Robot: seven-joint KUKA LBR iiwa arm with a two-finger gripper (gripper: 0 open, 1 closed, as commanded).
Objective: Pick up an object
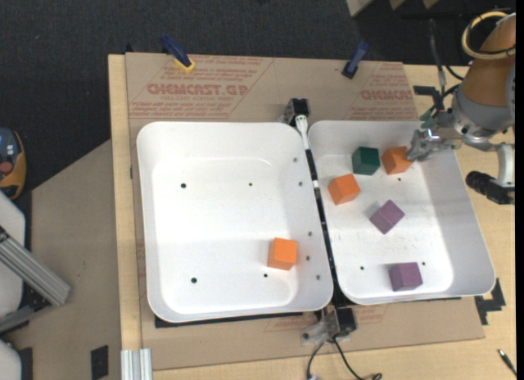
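A: What is the camera view showing on the right?

B: The arm (490,83) is reaching in over the right bin (467,239), and the gripper (419,146) is sitting at that bin's far edge, touching or just beside an orange cube (395,160).

A: Is it clamping the cube?

B: I cannot tell; the fingers are too small and blurred to read as apart or together, and the cube is not visibly sitting between them.

A: What else is lying in that bin?

B: A green cube (366,160) is resting just left of the orange one. A second orange cube (344,189) is lying nearer the divider, a purple cube (386,216) is sitting mid-bin, and another purple cube (404,276) is lying near the front rim.

A: And the left bin (164,206)?

B: One orange cube (282,253) is sitting toward its front right corner.
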